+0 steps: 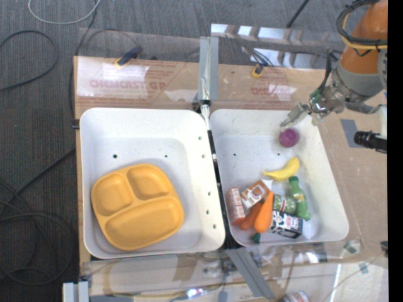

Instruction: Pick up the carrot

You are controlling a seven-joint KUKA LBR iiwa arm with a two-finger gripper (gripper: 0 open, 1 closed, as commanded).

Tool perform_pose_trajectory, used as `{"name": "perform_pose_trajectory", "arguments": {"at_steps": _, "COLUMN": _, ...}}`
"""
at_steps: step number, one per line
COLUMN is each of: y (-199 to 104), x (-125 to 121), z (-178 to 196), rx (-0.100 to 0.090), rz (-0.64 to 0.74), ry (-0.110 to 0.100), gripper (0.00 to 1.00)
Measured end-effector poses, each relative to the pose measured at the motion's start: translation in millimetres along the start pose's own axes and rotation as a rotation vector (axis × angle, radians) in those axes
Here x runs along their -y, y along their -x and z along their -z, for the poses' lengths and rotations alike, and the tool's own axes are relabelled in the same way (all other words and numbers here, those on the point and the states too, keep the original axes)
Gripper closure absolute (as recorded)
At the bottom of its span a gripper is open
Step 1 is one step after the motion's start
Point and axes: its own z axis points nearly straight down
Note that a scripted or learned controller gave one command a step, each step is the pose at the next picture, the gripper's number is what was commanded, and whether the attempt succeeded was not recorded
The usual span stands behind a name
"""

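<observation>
The carrot [262,214] is orange with a green stub at its lower end. It lies at a slant in the right bin [327,168], near the front, among other food items. My gripper [302,114] hangs over the back right of that bin, well behind the carrot and just above a purple fruit [289,137]. Its two fingers are spread apart with nothing between them.
Around the carrot lie a yellow banana [283,168], a green bottle [297,199], a small carton [254,194], a red packet [235,205] and a black-and-white carton [287,224]. The left bin [113,131] holds a yellow divided plate [137,205].
</observation>
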Motion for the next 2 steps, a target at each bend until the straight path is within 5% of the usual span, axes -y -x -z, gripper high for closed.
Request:
{"name": "perform_pose_trajectory", "arguments": {"at_steps": 1, "y": 1, "x": 95, "z": -88, "rx": -0.007, "rz": 0.030, "ry": -0.001, "gripper": 0.00}}
{"name": "perform_pose_trajectory", "arguments": {"at_steps": 2, "y": -71, "x": 136, "z": -123, "rx": 0.003, "rz": 0.069, "ry": 0.016, "gripper": 0.00}}
